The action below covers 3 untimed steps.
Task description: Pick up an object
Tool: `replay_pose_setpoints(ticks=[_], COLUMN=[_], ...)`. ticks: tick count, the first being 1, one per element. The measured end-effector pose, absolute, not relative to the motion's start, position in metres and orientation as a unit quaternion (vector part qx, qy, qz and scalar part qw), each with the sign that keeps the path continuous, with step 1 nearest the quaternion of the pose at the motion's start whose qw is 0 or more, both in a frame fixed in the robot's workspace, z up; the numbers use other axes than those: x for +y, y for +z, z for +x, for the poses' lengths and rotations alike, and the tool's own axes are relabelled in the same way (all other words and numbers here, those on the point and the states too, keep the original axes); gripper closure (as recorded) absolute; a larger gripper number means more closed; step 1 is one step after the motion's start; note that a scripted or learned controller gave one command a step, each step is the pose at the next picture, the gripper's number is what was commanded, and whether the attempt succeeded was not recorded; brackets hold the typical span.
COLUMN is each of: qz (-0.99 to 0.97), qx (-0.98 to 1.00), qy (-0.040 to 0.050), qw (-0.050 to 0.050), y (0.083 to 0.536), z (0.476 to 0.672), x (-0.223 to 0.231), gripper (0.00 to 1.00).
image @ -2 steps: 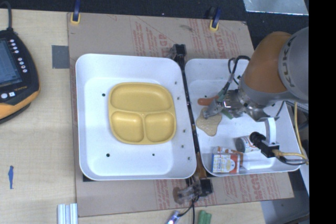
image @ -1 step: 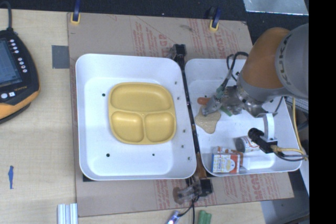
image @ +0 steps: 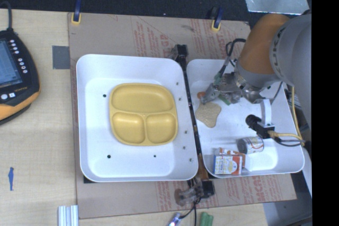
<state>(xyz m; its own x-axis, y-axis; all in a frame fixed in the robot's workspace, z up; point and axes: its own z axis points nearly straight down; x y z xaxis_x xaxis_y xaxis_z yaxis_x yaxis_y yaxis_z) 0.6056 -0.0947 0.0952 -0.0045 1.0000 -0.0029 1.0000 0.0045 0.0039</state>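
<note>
Jaw state could not be read: the gripper [image: 213, 91] sat low over the upper left of the right bin [image: 233, 166], its tip a dark cluster under the grey wrist, with nothing resolvable at its end. No object could be confirmed as held.

Candidate object nearest the tip was a flat tan piece [image: 208, 113], irregular in outline, lying on the bin floor just below the tip and close to the bin's left wall. Whether the two touched could not be settled. A small red-orange item [image: 202, 95] lay just left of the tip; too small to identify.

Handling estimate for the tan piece: probably light and thin, possibly soft or foam-like, lying flush with the floor. A thin flat thing offers little edge for two fingers; a pinch across its narrower upper lobe looked the better bet, with risk of the fingers skating over it or pushing it against the wall.

Other contents of the right bin: a small cylindrical can [image: 251, 144] near the lower middle, likely rigid and smooth, prone to rolling; a small printed carton [image: 229, 162] at the front edge, stiff, with flat sides that would suit a grasp.

Left bin [image: 95, 166] held a yellow divided plate [image: 143, 113], well apart from the arm.
</note>
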Motion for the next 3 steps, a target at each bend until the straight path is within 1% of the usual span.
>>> replay_pose_setpoints(ticks=[1, 2, 3], qz=[0.706, 0.705, 0.706], qx=[0.708, 0.709, 0.708], qy=[0.0015, 0.0008, -0.0003], qw=[0.002, 0.004, -0.001], y=[0.096, 0.096, 0.107], z=[0.659, 0.614, 0.656], x=[-0.095, -0.095, -0.093], gripper=[0.00, 0.00, 0.00])
